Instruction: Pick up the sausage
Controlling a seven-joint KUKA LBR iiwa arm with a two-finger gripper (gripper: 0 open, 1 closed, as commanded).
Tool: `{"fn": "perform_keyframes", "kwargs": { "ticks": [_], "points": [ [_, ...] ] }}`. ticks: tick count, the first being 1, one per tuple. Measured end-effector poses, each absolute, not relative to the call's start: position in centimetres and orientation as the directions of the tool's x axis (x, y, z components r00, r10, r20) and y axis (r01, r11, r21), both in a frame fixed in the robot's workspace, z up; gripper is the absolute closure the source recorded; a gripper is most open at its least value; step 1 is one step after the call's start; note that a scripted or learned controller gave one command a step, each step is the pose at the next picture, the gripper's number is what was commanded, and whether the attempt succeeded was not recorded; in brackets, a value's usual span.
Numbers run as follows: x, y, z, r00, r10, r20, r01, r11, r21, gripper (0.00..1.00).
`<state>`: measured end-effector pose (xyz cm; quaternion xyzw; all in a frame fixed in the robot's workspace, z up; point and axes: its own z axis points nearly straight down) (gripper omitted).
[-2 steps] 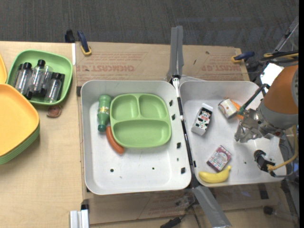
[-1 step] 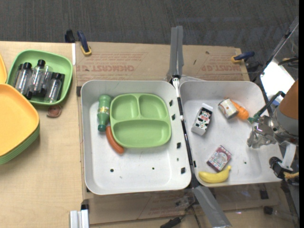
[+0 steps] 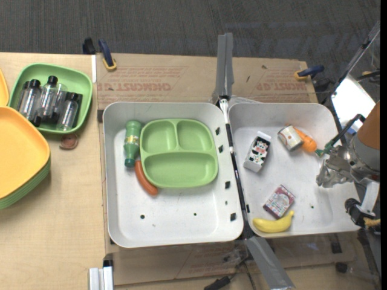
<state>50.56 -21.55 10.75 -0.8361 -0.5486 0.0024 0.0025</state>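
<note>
Sausage, a short orange-red plastic one point(image 3: 146, 179), lies in the left white bin point(image 3: 175, 222), slanted along the lower-left corner of a green 3-compartment plastic tray point(image 3: 179, 151). It looks to be touching the tray's rim. Just above it, a green toy bottle point(image 3: 131, 142) stands close along the tray's left edge.

Gripper point(image 3: 329, 175) sits at the right edge of the right white bin point(image 3: 305, 207), low near the bin wall, at the end of the grey arm point(image 3: 367, 162). Metal parts blur together there; whether the tool is wide or narrow, I cannot tell. Nothing is seen held in it.

Right bin holds 4 loose items: a small white carton with dark print point(image 3: 258, 152), a white cup with an orange piece beside it point(image 3: 292, 138), a pink printed packet point(image 3: 279, 200), a yellow toy banana point(image 3: 273, 223).

Judgement: the pick has not begun; the arm is well apart from the target, a full bin away.

Risks from here:
- Travel across the divider between the 2 bins; a low path could sweep the carton or packet.
- Sausage tucked against the tray rim leaves little room for a finger on that side; a closing finger may land on the rim, or shove the tray.
- Bottle is near the sausage's upper end; a grasp placed high could catch it instead.
- Rounded, smooth body could roll or squirt out under an off-centre pinch.
</note>
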Motion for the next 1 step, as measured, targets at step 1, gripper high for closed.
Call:
{"fn": "perform_keyframes", "kwargs": {
  "ticks": [1],
  "points": [
    [50.5,-21.58,11.56,0.399,0.917,-0.002,0.917,-0.399,-0.009,1.0]
  ]
}}
